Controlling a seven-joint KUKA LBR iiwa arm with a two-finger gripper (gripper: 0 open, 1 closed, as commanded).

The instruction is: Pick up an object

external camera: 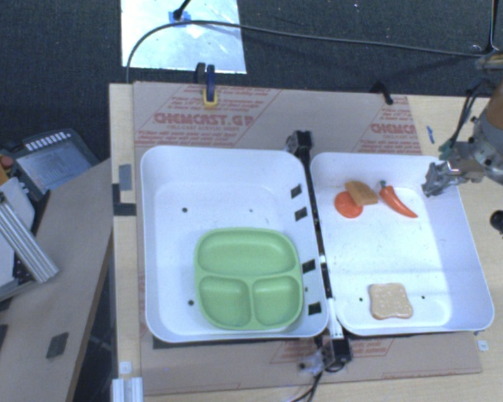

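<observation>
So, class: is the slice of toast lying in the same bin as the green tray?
No, the toast lies in the right bin; the green tray sits in the left bin.

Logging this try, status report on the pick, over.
Gripper at right bin's far right edge, holding nothing visible. Chili pepper nearest it, untouched. Orange slice, cracker, toast lie apart. Nothing blocking.

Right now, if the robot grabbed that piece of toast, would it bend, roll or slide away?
The toast lies flat in the right bin, so it probably won't roll. It looks like a stiff, light toy, unlikely to bend. On the smooth white floor, a nudge might slide it.
</observation>
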